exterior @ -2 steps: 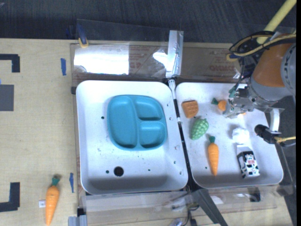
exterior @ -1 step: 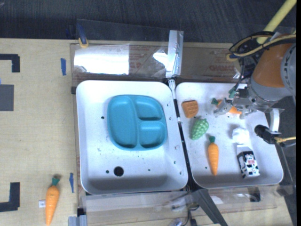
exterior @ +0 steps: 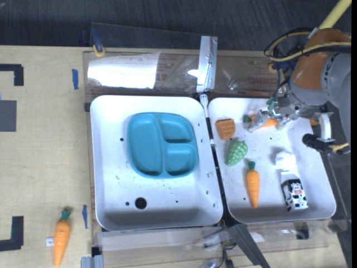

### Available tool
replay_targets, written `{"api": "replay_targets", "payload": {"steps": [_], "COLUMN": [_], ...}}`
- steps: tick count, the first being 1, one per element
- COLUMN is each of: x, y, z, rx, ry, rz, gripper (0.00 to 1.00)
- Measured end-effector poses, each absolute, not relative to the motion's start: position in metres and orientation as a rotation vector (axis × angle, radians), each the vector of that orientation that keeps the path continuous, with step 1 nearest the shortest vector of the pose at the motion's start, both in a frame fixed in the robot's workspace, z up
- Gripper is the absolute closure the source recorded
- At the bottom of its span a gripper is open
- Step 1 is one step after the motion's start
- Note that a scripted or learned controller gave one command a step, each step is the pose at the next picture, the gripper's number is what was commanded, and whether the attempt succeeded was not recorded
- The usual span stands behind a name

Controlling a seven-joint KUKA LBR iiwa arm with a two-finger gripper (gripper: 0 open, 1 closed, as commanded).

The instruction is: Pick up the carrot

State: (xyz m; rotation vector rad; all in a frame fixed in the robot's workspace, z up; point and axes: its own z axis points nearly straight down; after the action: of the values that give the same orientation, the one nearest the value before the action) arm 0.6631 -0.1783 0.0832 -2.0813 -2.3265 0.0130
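Carrot [exterior: 252,187] lies flat in the right bin [exterior: 326,208], well below the claw [exterior: 266,118] and a bit left of it. The claw sits near the bin's top edge. Something small and orange [exterior: 270,124] touches its tips, too blurry to name. How far the claw is open is hard to tell.
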Motion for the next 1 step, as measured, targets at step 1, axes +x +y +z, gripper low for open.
{"api": "replay_targets", "payload": {"steps": [1], "x": [0.6682], "y": [-0.1610], "z": [0.1271], "rx": [-1.903], "ry": [-2.505], "rz": [-0.002], "gripper": [0.00]}}
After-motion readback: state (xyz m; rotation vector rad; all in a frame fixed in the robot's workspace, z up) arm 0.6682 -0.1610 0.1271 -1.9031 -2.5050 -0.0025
